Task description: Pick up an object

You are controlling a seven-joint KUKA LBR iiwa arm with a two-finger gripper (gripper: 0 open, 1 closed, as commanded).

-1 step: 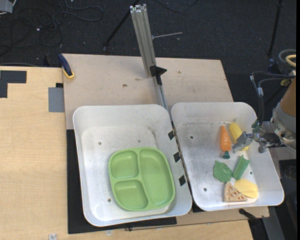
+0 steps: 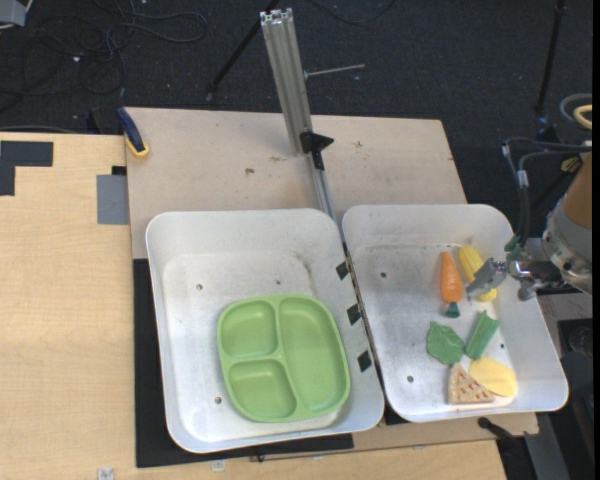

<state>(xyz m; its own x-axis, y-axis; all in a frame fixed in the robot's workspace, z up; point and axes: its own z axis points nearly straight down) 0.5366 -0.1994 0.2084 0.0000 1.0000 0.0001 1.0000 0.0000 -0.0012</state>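
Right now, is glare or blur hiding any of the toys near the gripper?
Camera view: lighting is even, no harsh glare on the right bin; the toy carrot and corn read clearly; the gripper is soft-edged, its fingers hard to resolve; the waffle wedge is slightly fuzzy.

Bright, even light falls from above on the two white bins (image 2: pixel 250 238), which look slightly washed out but without hard glare. The green divided tray (image 2: pixel 280 356) casts only a faint, soft shadow. The floor (image 2: pixel 180 28) beyond the bench (image 2: pixel 50 298) sinks into near black. The view is low in resolution, with small toys softly blurred.
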